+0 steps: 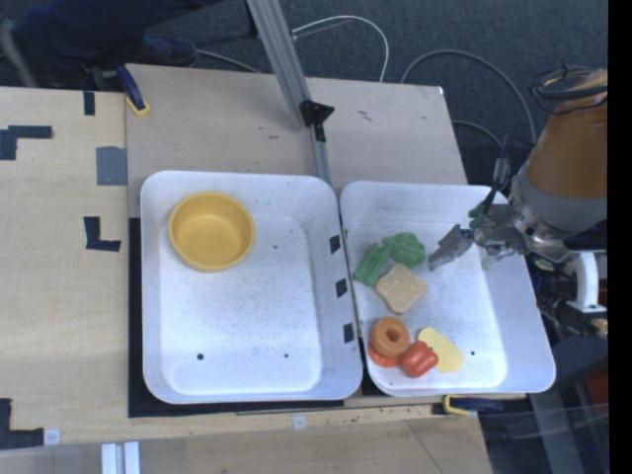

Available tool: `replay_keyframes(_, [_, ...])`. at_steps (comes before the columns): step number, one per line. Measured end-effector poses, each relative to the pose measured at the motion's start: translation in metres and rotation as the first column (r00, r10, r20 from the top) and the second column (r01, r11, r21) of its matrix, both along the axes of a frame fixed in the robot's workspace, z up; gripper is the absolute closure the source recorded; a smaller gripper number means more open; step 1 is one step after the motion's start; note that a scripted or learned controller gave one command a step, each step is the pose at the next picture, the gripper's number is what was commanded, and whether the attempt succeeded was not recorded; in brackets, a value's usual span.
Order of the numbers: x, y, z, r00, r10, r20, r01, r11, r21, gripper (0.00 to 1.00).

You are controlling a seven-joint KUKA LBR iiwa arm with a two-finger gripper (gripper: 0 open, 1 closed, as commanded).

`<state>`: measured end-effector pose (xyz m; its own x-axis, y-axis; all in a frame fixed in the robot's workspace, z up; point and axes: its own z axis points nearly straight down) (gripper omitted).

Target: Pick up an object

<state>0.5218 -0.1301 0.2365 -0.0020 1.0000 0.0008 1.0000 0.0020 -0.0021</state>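
The left white bin [237, 363] holds a yellow bowl [210, 230] near its far-left corner. Both bins rest on the pale wooden worktop [217, 126]. A grey metal pole [281, 42] slants across the far side, ending at a black clamp [316, 114]. Dark tape marks [99, 233] lie on the left board, and white cables [375, 30] loop over the dark floor beyond
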Motion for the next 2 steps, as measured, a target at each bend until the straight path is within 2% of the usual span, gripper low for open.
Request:
replay_keyframes(1, [0.0, 0.0, 0.0, 1.0, 0.0, 0.0, 0.0, 1.0, 0.0, 0.0])
replay_keyframes(2, [0.005, -0.003, -0.043, 1.0, -0.001, 0.0, 0.001, 1.0, -0.001, 0.0])
